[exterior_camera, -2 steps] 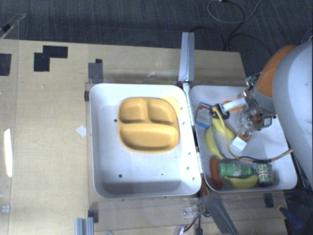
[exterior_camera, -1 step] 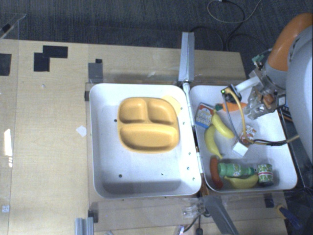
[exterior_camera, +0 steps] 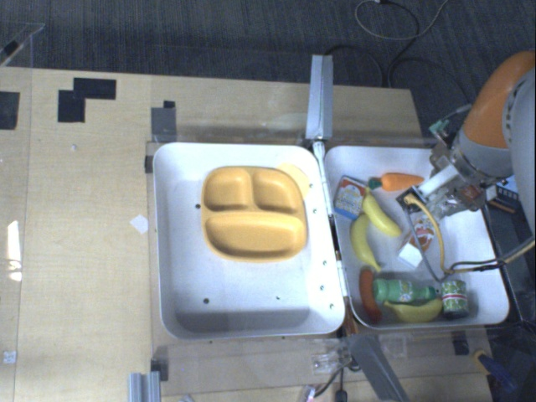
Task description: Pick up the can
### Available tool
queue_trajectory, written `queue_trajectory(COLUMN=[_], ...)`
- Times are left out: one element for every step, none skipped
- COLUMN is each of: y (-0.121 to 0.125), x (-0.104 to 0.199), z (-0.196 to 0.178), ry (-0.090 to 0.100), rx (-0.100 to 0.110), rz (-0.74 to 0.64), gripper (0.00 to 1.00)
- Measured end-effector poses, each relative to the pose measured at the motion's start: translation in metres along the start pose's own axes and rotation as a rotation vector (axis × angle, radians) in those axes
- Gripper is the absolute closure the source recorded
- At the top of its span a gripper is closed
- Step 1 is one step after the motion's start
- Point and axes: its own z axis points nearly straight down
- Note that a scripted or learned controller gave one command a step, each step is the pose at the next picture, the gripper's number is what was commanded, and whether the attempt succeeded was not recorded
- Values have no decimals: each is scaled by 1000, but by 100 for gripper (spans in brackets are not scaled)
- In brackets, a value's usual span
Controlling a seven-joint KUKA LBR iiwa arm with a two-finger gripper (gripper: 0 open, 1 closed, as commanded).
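Observation:
The can (exterior_camera: 453, 296) is small and dark with a green and red label. It stands near the front right corner of the right bin (exterior_camera: 494, 262), just right of a green bottle (exterior_camera: 404, 291). My gripper (exterior_camera: 429, 201) hangs over the back half of that bin, well behind the can and apart from it, above an orange and white packet (exterior_camera: 424, 234). Nothing shows as held in it.
The right bin also holds a carrot (exterior_camera: 400, 181), a red and blue carton (exterior_camera: 349, 198), three bananas (exterior_camera: 378, 215), a red sausage-like piece (exterior_camera: 367, 290) and a white cube (exterior_camera: 410, 255). A yellow compartment tray (exterior_camera: 254, 212) lies in the left bin (exterior_camera: 176, 249).

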Motion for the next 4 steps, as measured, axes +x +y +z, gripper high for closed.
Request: queue_trajectory(y=[24,-6,62,19], x=[9,-12,21,-39], z=[-48,55,-72,46], ry=[1,21,2,13], rx=[-1,-21,-3,-8], rz=[-121,-58,18,173], gripper=[100,100,100,100])
